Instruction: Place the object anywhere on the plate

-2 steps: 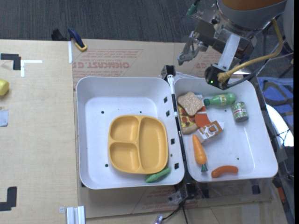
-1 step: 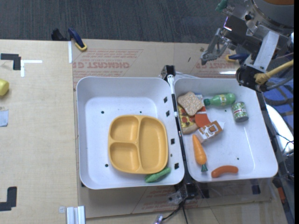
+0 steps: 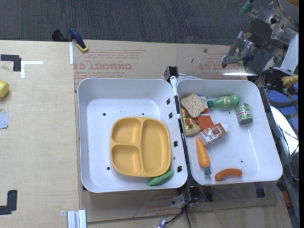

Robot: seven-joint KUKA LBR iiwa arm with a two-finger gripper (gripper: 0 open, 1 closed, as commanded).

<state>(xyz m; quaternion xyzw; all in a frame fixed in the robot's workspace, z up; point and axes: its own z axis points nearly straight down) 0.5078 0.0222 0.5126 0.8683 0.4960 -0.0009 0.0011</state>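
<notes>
The gripper point(image 3: 233, 56) hangs above the right bin's point(image 3: 266, 175) far edge, well apart from everything; I cannot tell how it is set. The plate point(image 3: 140, 146) sits bare in the left bin point(image 3: 90, 127), a green pod point(image 3: 160, 178) touching its near rim. The toys lie crowded: bread point(image 3: 193, 105) over pizza point(image 3: 190, 125), carton point(image 3: 213, 132) against carrot point(image 3: 203, 155). A grab there may catch two or slip. The sausage point(image 3: 228, 174) lies apart. Cardboard lettering reads upside down, illegible.
</notes>
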